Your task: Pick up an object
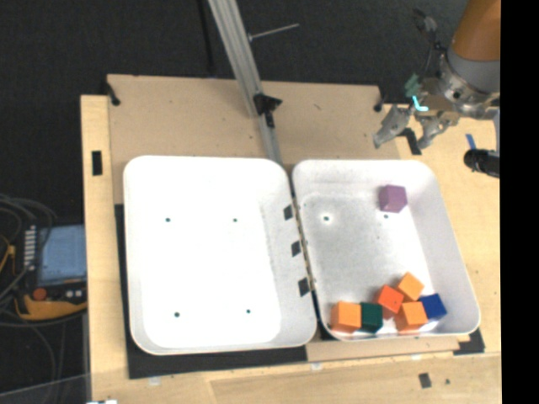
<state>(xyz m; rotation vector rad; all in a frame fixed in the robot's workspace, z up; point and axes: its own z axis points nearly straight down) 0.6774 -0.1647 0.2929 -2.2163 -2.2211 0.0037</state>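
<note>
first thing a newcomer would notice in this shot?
Probably the cluster of coloured blocks, orange, green and blue, crowded in the near corner of the right bin, with a lone purple block farther back. Next, the gripper, fingers spread, hovering beyond that bin's far edge.

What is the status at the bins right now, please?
Pincer open, holding nothing, above right bin's far rim. Purple cube nearest, alone. Other cubes clustered at near wall. Nothing in the way.
</note>
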